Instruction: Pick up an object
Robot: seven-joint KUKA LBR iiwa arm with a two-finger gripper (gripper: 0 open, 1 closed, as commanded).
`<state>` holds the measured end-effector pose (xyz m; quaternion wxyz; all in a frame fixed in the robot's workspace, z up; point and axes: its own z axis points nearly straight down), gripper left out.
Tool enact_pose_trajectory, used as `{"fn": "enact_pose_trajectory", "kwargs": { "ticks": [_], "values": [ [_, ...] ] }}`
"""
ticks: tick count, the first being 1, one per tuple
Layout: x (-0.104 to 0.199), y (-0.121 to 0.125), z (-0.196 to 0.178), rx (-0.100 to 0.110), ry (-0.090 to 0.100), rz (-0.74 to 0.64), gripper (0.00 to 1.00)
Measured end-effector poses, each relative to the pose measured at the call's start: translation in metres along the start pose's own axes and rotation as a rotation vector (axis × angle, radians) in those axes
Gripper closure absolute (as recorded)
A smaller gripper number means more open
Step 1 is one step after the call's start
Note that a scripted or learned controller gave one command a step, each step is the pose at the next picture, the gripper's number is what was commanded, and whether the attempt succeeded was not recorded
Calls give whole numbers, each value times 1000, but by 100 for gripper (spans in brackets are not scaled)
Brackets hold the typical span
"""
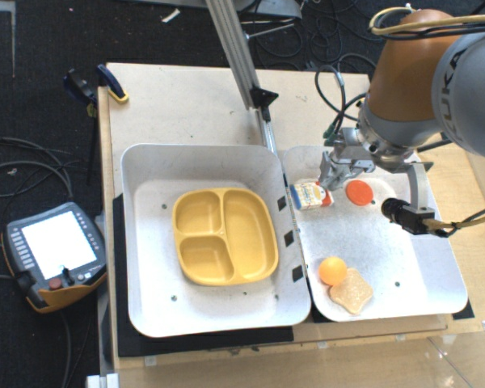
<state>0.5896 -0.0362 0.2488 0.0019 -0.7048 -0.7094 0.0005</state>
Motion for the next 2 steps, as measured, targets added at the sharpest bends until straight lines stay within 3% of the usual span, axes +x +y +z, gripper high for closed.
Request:
{"fn": "enact_pose_trajectory", "kwargs": {
  "ticks": [2],
  "values": [
    [113, -29, 9, -2, 0, -2, 100]
  ]
}}
